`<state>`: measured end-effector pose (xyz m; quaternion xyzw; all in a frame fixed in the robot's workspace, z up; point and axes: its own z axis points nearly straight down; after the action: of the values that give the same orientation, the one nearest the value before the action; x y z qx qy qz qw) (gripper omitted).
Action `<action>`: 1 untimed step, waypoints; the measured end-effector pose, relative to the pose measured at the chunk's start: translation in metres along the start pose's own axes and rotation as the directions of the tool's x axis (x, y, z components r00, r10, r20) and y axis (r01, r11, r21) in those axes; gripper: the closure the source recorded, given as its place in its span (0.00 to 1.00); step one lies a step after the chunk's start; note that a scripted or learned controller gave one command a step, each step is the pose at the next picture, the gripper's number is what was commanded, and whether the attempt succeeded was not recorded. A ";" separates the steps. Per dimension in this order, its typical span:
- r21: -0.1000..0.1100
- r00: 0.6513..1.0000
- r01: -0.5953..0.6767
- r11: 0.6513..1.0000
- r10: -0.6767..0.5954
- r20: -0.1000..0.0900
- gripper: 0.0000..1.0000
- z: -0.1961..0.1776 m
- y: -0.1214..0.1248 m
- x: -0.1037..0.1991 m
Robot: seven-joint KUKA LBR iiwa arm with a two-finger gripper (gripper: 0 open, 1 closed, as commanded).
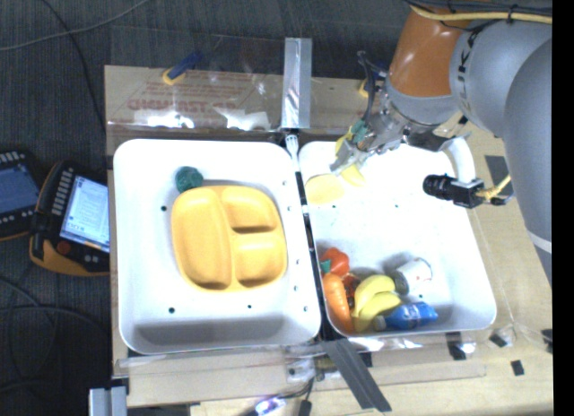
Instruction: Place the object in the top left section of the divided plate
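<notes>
One fixed overhead camera, slanting down on both bins (126, 226).

Divided plate (230, 235) in left bin (143, 253); fruit pile (363, 296) in right bin's (448, 253) near corner.

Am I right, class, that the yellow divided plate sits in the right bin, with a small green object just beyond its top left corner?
Not quite. The camera view shows the yellow divided plate in the left bin, not the right one. The rest stands: a small green object lies just beyond the plate's top left corner.
</notes>
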<state>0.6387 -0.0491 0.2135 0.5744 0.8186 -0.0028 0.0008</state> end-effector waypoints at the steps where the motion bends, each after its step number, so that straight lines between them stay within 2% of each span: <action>1: -0.002 0.980 0.199 0.980 -0.199 -0.004 1.00 0.030 0.004 0.057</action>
<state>0.6228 0.0057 0.1827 0.4897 0.8719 -0.0009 -0.0009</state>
